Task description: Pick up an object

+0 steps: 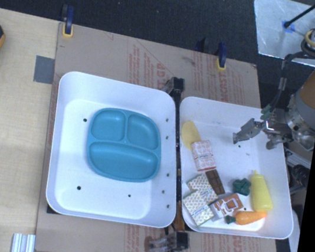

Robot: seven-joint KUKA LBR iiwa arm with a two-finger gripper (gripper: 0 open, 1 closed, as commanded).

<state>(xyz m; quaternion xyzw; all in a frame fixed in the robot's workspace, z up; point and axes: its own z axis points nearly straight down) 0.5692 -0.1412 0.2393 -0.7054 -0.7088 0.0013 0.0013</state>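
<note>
Jaws (257, 135) spread open, holding nothing, above the right bin (219, 112).
Yellow mustard bottle (261, 192) lies near that bin's right wall, long axis running near-to-far; bare floor lies under the jaws.

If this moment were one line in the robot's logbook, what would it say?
gripper: open, holding nothing | position: above right bin, upper area | toys: heaped at bin's near end | blue plate: in left bin

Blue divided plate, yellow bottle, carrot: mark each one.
blue divided plate (123, 145), camera view, centre ridge
yellow bottle (261, 194), camera view, mid-body
carrot (249, 217), camera view, orange body
</note>
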